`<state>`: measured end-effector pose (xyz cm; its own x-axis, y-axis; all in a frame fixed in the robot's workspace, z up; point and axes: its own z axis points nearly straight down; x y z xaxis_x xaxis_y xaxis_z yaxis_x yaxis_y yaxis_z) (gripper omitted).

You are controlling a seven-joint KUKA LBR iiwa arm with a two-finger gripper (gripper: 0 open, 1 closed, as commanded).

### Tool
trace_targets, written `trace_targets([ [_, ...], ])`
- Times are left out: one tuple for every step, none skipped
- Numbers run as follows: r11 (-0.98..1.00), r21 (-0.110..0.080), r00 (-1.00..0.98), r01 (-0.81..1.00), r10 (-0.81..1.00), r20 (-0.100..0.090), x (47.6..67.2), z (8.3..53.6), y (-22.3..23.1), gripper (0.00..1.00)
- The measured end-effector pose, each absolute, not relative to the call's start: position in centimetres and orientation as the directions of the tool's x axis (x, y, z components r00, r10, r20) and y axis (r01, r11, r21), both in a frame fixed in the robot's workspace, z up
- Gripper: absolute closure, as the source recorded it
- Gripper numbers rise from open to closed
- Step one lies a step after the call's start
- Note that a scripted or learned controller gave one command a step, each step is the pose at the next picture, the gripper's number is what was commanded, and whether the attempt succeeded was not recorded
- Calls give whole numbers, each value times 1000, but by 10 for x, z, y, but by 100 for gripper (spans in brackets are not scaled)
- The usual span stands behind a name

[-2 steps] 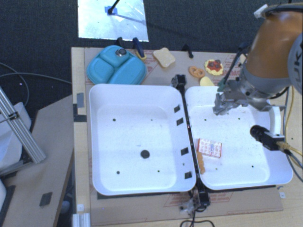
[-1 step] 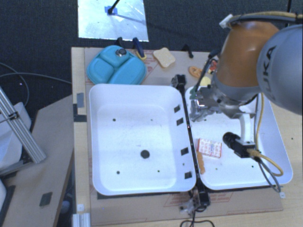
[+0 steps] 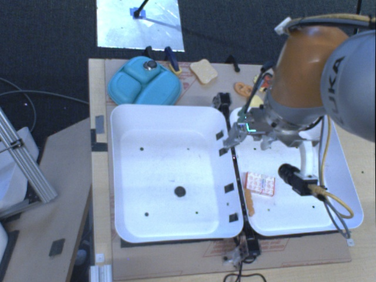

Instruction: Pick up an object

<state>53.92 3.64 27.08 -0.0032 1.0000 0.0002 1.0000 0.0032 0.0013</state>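
Seen from above, the grey arm [image 3: 351,78] with its orange band reaches in from the right and hides much of the far end of the right-hand shallow white bin [image 3: 294,215], so we cannot say what lies beneath it. The gripper [image 3: 238,135] hangs low at that bin's far left corner, just beside the divider between the bins. It is crowded by the wrist above, and we cannot tell whether the claw is apart or together, nor whether it touches anything. In the open part of the right bin we see a small flat red-and-white patterned packet [image 3: 260,183], near the gripper but apart from it, and a thin tan stick [image 3: 249,202] along the left wall, just beside the packet. A small dark round disc [image 3: 180,191] sits alone in the left-hand shallow white bin [image 3: 147,157]. Behind the bins rest a light-blue compartmented plastic tray [image 3: 145,82], a tan bread-like slice [image 3: 204,71] and a partly hidden orange item [image 3: 242,89].
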Motion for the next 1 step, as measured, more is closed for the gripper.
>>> trace_targets([
  [-5, -8, 5, 1000, 1000, -1, 483, 200, -6, 0],
])
